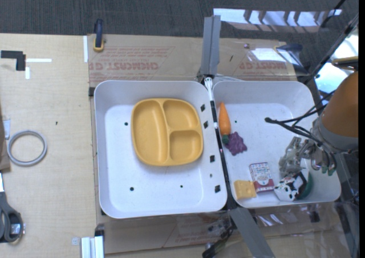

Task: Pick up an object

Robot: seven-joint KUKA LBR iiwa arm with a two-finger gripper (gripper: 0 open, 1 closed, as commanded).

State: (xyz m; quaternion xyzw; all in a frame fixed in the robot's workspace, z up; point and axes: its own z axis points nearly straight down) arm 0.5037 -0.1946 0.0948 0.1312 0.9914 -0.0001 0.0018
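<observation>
You see the pale wooden surface (45, 194) carrying two smooth white bins. The left bin (108, 194) holds a matte yellow divided plate (167, 131). In the right bin (274, 100), lower right of the frame, the hand (296, 160) hangs low; whether it is open, you cannot tell. Just below it lies a black-and-white toy (288, 189); left of that, a small red box (261, 176), a purple cluster (235, 143) and a carrot (224, 118).

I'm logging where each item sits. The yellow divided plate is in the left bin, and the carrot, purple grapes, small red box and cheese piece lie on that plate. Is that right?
Not quite. The yellow divided plate is in the left bin, but the carrot, purple grapes, small red box and cheese piece lie in the right bin, not on the plate, as the camera view shows.
</observation>
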